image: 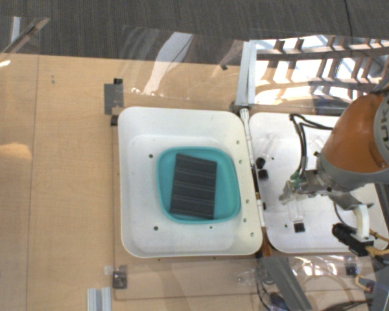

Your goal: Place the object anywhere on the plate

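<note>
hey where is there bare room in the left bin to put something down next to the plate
In the shallow white left bin, bare floor rings the square teal plate: a wide strip toward the bin's left wall, narrower strips along its top and bottom walls. The plate is crowded, mostly covered by the dark ribbed rectangular block. The right bin is crowded by the grey and orange arm.

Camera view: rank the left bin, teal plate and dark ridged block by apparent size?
1. left bin
2. teal plate, inside that bin
3. dark ridged block, lying on the plate
</note>
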Robot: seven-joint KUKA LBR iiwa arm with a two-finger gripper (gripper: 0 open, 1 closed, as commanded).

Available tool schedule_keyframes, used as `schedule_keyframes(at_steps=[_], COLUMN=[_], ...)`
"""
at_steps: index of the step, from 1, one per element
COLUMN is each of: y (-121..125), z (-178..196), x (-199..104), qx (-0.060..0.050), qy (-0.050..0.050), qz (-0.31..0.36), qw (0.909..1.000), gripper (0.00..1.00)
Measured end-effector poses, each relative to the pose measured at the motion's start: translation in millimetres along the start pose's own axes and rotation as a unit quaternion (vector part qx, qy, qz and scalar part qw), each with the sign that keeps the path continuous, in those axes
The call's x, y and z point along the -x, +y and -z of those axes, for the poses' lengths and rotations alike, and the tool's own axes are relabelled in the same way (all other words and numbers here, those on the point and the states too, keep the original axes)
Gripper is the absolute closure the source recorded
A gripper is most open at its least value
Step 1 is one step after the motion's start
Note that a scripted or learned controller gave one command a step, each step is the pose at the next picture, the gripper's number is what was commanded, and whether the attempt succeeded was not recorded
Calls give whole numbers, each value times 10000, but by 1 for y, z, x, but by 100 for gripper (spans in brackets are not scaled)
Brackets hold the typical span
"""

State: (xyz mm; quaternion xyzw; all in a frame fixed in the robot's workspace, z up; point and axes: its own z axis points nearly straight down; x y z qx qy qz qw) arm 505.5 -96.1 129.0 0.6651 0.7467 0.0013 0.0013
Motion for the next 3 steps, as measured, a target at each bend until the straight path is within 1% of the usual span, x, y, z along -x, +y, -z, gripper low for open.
schedule_keyframes(at_steps=[1,2,3], y=[104,106,106], z=[57,56,56], x=[-90,-171,-171], qx=[22,7,7], qy=[0,4,4], qz=[247,1030,1029], qw=[9997,9947,9947], gripper=[100,100,0])
